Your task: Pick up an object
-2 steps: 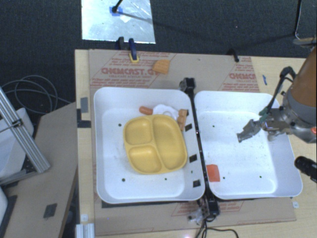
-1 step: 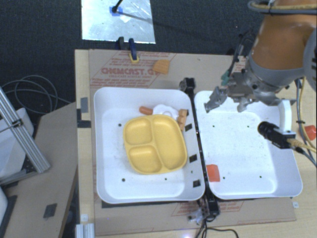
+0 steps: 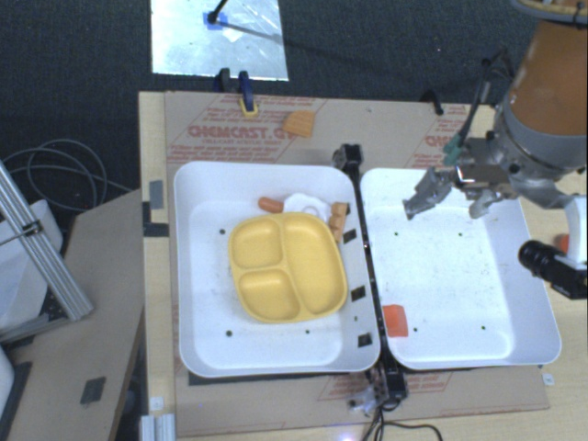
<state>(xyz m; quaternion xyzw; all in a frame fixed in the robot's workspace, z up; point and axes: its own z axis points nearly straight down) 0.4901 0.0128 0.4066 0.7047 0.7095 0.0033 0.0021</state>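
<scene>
The fingers (image 3: 430, 194) stand spread apart with nothing between them; the gripper (image 3: 452, 198) hangs over the far part of the right bin (image 3: 459, 274), its two grey tips splayed left and right above bare white floor; the arm (image 3: 549, 81), grey with its orange band, comes down from the right bin's far right corner. An orange block (image 3: 394, 319) lies in the right bin at its near left corner, well apart from the gripper. To the right bin's left, touching along the shared rim, sits the left bin (image 3: 211, 246); in it lies a yellow divided plate (image 3: 287, 266); behind the plate rest a small orange sausage-shaped piece (image 3: 271, 205), a white item (image 3: 305, 206) that may be a cup, though it is too washed out to tell, and a tan piece (image 3: 339, 216) nearest the right bin.
</scene>
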